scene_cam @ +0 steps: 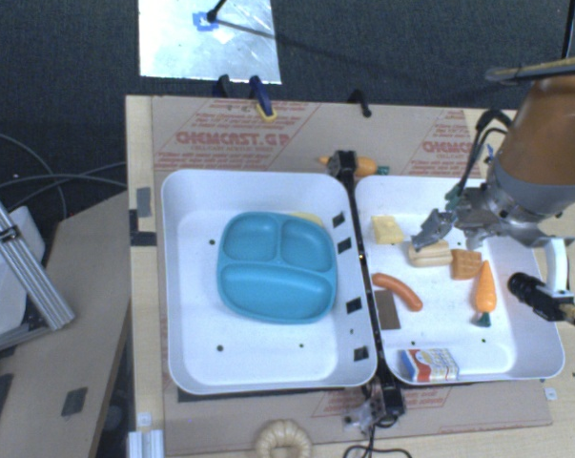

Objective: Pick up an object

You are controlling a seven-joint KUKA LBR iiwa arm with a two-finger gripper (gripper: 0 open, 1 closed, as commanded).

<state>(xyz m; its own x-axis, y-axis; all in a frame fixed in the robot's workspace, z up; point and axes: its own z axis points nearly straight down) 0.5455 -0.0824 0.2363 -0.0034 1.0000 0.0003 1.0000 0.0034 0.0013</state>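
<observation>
Over the right bin (525, 356) your gripper (428, 237) hangs just above a tan bread stick (430, 255) that lies with its long axis left to right; you can't tell how its fingers stand. Close by, a carrot (484, 289) points its green tip toward the near rim, and a sausage (398, 290) lies on a slant. Behind the bins, the cardboard (232, 134) reads "CHEMCAST GP".

Grey arm (544, 184), orange band, black cable
</observation>
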